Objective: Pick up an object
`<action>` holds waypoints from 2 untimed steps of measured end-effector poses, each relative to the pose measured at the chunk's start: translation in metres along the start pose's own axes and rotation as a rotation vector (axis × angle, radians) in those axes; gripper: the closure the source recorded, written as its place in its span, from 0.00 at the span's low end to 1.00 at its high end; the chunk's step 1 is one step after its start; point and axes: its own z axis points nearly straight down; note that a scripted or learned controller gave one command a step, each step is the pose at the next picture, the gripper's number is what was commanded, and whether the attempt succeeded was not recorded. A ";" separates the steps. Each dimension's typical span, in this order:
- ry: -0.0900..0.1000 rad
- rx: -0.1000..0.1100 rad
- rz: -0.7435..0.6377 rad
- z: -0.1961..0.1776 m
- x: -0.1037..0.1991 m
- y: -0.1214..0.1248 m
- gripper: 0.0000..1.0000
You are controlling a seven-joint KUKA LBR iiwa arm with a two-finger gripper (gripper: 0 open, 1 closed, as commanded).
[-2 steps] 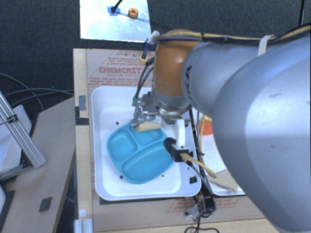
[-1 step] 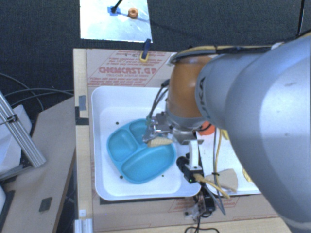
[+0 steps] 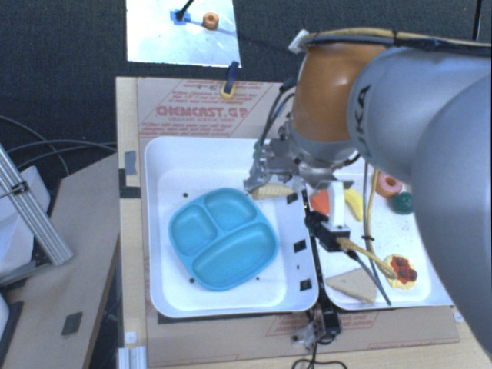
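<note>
My gripper (image 3: 269,184) hangs below the orange wrist band, over the right edge of the left bin (image 3: 165,229), close to the divider between the bins. A pale yellow toy food piece (image 3: 269,193) lies crosswise between its fingertips, and the fingers are shut on it. It sits just above the blue divided plate's (image 3: 223,238) upper right corner. The arm's big grey body covers much of the right bin (image 3: 430,294).
The right bin holds toy food: a red-orange piece (image 3: 320,201), a yellow banana (image 3: 353,204), a donut (image 3: 387,184), a green item (image 3: 402,203), a pizza slice (image 3: 400,270) and a tan wedge (image 3: 354,286). Cables (image 3: 315,267) run along the divider.
</note>
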 end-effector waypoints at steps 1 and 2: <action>0.001 0.014 -0.009 0.028 0.063 -0.029 1.00; 0.003 0.004 -0.006 -0.049 0.061 -0.073 1.00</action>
